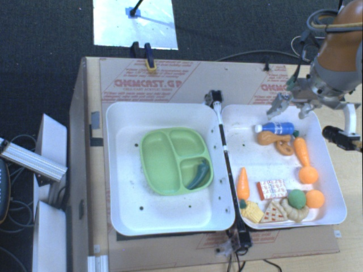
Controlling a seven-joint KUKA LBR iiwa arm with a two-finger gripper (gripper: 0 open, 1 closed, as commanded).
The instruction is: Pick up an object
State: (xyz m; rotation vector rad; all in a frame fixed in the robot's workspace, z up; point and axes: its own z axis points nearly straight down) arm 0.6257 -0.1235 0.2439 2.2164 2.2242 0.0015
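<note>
The arm enters from the right, orange band above the wrist, and the hand (292,105) hangs over the far edge of the right bin (330,181), its two grey fingers (279,104) spread apart with nothing between them. Taking the blue bottle (276,128) as landmark: it lies on its side in the right bin, white cap pointing toward the left bin (122,169), just below the open fingers and apart from them. Touching the bottle on its near side is a brown, drumstick-like piece (266,139), and just beside that sits a brown pretzel-like ring (285,147). Right of the bottle and nearer the camera lies a carrot (302,152), with an orange ball (308,175) at its near end and a second orange ball (315,198) further toward the camera. Well nearer than the bottle, along the bin's near wall, sit a smaller carrot (243,184), a red and white box (271,188), a green ball (296,198), a yellow waffle-like piece (252,211), a pizza slice (274,212) and a tan peanut-like piece (295,211), crowded together. Well left of the bottle, the left bin holds a green divided plate (164,157) with a dark green item (199,176) in its right near compartment; what it is cannot be told. Both bins rest on the tabletop (170,81).
</note>
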